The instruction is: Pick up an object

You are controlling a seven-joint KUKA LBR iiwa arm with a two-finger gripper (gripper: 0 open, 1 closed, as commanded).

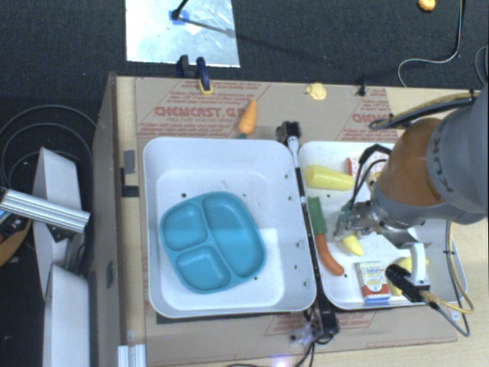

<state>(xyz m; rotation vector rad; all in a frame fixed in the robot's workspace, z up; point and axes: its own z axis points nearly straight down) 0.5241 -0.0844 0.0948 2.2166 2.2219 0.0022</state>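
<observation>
My gripper hangs low over the middle of the right bin, reaching in from the right under the orange wrist band. A small yellow piece lies just below it, touching or nearly touching it. A larger yellow object rests at the bin's far left. A green stick and a red-orange chili-shaped thing lie along the bin's left wall. A small printed box sits near the front edge. The arm hides the right part of the bin.
The left bin holds a blue divided plate. An orange carrot-like toy and a small yellow item lie on the bench behind the bins. Another yellow piece shows beside the wrist.
</observation>
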